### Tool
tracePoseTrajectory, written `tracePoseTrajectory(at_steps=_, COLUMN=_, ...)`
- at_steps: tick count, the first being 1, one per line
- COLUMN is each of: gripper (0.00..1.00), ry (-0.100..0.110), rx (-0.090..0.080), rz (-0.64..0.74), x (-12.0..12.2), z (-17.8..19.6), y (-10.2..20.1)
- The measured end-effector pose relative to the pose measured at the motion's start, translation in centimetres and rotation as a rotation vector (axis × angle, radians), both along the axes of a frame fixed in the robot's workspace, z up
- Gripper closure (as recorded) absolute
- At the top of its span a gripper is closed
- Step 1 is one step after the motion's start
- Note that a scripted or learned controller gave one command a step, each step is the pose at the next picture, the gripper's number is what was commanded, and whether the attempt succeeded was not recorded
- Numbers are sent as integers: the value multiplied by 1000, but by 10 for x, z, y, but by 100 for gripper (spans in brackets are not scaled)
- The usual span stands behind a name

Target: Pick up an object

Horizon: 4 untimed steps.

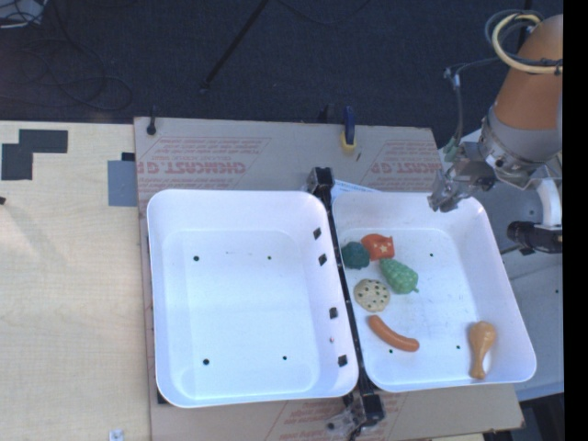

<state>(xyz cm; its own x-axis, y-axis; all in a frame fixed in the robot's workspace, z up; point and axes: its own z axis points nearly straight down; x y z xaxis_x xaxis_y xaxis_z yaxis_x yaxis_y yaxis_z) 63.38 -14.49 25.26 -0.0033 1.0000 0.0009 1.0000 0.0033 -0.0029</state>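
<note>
White bins, two side by side on bench; arm at upper right, nothing held.

Gripper (pixel 445 200) hangs over far right corner of right bin (pixel 514 338), approx. above its rim; jaw state cannot be told at this res. Right bin contents: dark green piece (pixel 356 255) touching red piece (pixel 378 245), green veg (pixel 400 277) just beside, round speckled cookie (pixel 371 294), sausage (pixel 393 333), tan drumstick (pixel 480 346) near right wall, well apart. Left bin (pixel 165 292) adjacent.
</note>
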Motion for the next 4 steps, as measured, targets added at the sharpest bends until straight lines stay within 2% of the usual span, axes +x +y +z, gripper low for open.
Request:
tracePoseTrajectory(at_steps=1, gripper=100, ry=6, rx=-2, rz=-10, x=-75, z=-31, y=-63)
tracePoseTrajectory(at_steps=2, gripper=100, ry=5, rx=1, rz=-7, x=-150, z=-29, y=-69)
tracePoseTrajectory(at_steps=3, gripper=100, ry=2, rx=3, rz=2, x=-116, z=-55, y=-5)
tracePoseTrajectory(at_steps=4, gripper=100, ry=0, rx=2, rz=5, x=-84, z=-66, y=80)
